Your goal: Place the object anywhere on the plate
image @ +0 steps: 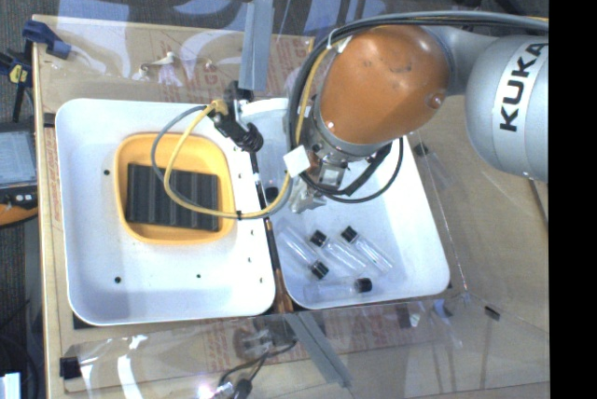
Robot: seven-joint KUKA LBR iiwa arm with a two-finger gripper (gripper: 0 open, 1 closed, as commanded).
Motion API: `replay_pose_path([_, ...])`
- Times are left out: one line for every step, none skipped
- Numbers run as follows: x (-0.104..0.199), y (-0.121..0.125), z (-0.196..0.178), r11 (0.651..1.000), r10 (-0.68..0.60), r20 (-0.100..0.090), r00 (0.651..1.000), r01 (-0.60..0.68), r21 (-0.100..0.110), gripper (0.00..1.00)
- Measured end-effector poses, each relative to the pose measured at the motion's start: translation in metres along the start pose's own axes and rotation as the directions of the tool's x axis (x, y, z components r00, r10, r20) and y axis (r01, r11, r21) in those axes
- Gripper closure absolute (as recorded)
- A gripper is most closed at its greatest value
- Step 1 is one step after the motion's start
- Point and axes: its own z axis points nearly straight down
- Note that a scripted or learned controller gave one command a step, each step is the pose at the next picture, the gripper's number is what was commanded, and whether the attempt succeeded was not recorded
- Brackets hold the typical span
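A yellow plate [123,166] with a dark ribbed centre lies in the left white bin [93,276]. Several clear tubes with black caps lie in the right white bin [424,239], among them one tube [350,237] near the middle and another tube [362,285] at the front. My gripper [300,195] hangs below the orange wrist over the left part of the right bin, just behind the tubes. The wrist hides most of it. No tube shows between its tips.
A small black piece [270,196] sits by the ridge between the two bins. A yellow cable [168,155] loops over the plate. Clear sheets and clamps ring the bench edges. The grey arm [508,103] covers the right bin's far right corner.
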Motion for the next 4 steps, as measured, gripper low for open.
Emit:
replay_pose_path([-0.01, -0.017, 0.006, 1.0, -0.009, 0.004, 1.0, 0.009, -0.002, 1.0])
replay_pose_path([-0.01, -0.017, 0.006, 1.0, -0.009, 0.005, 1.0, 0.009, -0.003, 0.0])
replay_pose_path([0.057, 0.012, -0.005, 0.999, 0.053, -0.003, 0.999, -0.053, 0.005, 0.0])
replay_pose_path([0.041, 0.02, 0.006, 0.9, 0.436, 0.004, 0.9, -0.436, -0.001, 0.0])
